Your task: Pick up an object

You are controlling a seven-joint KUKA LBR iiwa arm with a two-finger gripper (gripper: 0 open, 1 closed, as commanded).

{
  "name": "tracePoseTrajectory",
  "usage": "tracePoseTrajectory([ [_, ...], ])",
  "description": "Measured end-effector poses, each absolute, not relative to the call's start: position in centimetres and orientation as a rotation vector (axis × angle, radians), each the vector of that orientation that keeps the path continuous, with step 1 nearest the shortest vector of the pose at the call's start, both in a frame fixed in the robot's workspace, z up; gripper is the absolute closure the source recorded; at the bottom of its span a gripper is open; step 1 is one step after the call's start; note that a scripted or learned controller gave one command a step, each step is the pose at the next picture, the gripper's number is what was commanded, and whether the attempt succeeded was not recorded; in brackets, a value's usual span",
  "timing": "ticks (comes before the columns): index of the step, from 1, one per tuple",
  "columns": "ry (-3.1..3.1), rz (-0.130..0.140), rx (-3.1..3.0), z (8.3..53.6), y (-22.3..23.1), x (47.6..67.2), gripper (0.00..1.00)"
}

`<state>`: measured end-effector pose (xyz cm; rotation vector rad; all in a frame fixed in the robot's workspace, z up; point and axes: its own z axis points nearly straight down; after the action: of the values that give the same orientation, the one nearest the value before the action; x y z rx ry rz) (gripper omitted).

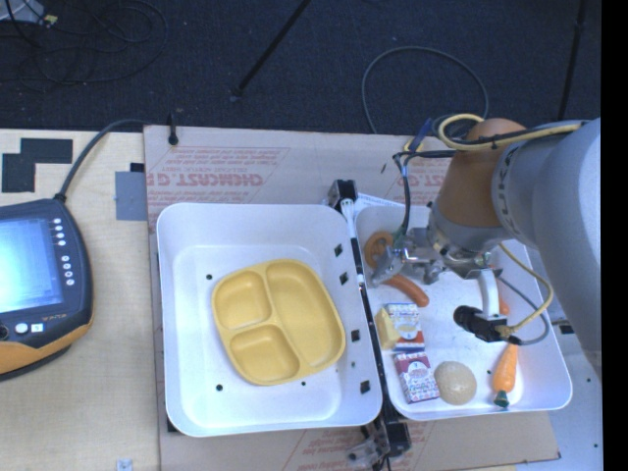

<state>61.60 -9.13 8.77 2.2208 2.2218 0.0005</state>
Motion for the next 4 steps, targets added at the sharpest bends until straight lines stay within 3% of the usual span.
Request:
tracePoseTrajectory([
  [1,2.223,0.0,2.221,8.8,-8.4,64.5,0.0],
  [2,2.232,-0.013,2.231,9.7,-8.5,64.1,1.0],
  [3,2.231,-0.017,2.23,9.7,-8.6,64.1,0.0],
  [4,2.221,-0.004,2.229,8.8,-10.5,58.4,0.0],
])
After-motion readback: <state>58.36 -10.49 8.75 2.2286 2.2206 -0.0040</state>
